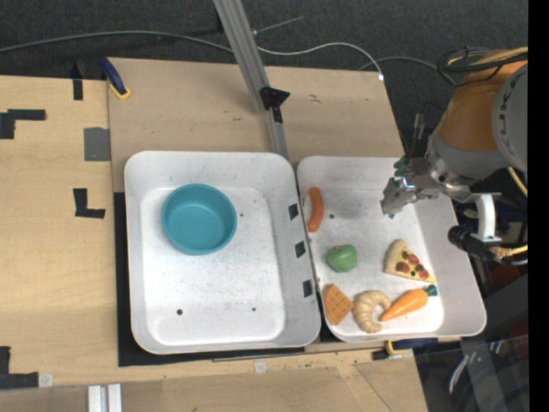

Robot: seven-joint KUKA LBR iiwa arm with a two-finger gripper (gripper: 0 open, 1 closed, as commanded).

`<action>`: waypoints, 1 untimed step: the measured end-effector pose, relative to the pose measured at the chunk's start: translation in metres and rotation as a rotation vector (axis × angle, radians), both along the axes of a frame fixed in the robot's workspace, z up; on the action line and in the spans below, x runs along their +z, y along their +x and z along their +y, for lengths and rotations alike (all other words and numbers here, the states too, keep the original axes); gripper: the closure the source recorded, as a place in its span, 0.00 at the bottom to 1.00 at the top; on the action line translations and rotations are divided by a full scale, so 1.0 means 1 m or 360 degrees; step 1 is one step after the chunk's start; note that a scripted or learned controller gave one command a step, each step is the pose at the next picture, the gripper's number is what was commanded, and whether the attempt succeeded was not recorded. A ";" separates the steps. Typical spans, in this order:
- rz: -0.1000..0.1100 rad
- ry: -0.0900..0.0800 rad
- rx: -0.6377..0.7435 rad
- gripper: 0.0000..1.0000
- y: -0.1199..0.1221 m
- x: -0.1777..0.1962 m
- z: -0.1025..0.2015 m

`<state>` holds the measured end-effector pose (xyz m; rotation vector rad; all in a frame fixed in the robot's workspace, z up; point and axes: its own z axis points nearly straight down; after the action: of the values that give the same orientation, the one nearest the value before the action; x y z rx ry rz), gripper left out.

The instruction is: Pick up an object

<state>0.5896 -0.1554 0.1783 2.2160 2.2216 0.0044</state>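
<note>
Jaws of the grey metal gripper, state unclear, hang over nothing; the plastic pizza slice lies just below, unpicked.

Grey arm w/ orange band, yellow cables nr wrist; metal grey tool.

No words, numbers or signs can be read anywhere here, not on the bins, the toy food, the bowl or the arm.
</note>
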 end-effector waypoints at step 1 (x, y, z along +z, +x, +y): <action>0.0001 0.0000 0.0000 1.00 0.001 0.043 0.005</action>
<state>0.5907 -0.1508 0.2216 2.2165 2.2216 0.0038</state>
